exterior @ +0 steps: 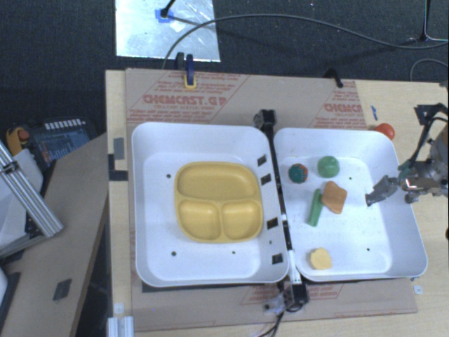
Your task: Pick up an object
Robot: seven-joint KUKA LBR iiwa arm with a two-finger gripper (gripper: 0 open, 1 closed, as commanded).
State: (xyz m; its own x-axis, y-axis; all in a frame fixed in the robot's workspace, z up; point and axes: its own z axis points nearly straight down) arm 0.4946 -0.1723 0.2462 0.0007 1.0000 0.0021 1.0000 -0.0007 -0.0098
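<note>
Gripper (382, 190) hangs over the right bin's (403, 258) right side, and whether its fingers are apart or closed cannot be told. Left of it lie an orange block (334, 197), green stick (316, 208), green ball (327, 166) and yellow piece (320, 259). A yellow divided tray (216, 201) sits in the left bin (151, 188).

The middle of the left bin (151, 188) is taken up by 1 yellow divided tray (217, 201); bare floor is left only as a band around it, widest along the bin's left side. In the right bin (407, 248), 5 small things are gathered toward the left half: a green ball (327, 166), a multicoloured ball (298, 173), an orange block (334, 196) touching a green stick (316, 208), and a yellow piece (320, 259) near the front; open floor is offered at the right and the front right; the gripper (382, 190) is placed over the right side, clear of them.
</note>
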